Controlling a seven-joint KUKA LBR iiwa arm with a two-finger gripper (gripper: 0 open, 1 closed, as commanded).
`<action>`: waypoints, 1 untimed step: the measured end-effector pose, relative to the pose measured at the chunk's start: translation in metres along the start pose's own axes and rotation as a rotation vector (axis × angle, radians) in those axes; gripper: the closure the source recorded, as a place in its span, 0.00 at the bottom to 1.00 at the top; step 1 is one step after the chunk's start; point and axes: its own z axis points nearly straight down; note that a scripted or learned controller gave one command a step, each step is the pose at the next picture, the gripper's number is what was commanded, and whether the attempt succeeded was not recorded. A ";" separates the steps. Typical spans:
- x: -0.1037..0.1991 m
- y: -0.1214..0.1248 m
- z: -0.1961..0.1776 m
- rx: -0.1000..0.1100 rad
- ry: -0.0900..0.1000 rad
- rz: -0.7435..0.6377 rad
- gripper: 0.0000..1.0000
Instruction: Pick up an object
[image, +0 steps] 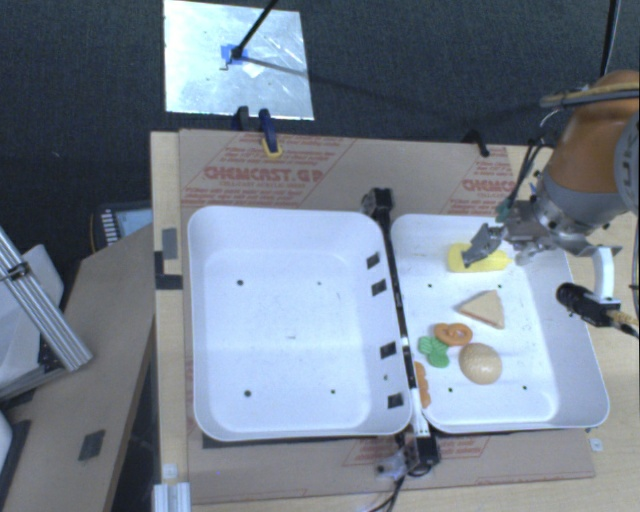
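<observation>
The right bin (575, 395) holds several small objects. A yellow block (470, 261) lies near its back edge. In front of it are a tan wedge (483, 308), an orange ring (453, 334), a green piece (433, 349) and a beige ball (480, 363). My gripper (508, 247) reaches in from the right and hangs low over the yellow block's right end. It is open: one finger overlaps the block and the other stands to the block's right. Nothing is held between them.
The left bin (210, 300) sits beside the right one, with a black divider clip strip (392, 300) between them. A small orange piece (421, 381) lies by the right bin's left wall. A black fitting (585, 303) sticks in over the right rim.
</observation>
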 end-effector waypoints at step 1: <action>0.001 -0.044 0.100 -0.009 -0.001 -0.001 0.00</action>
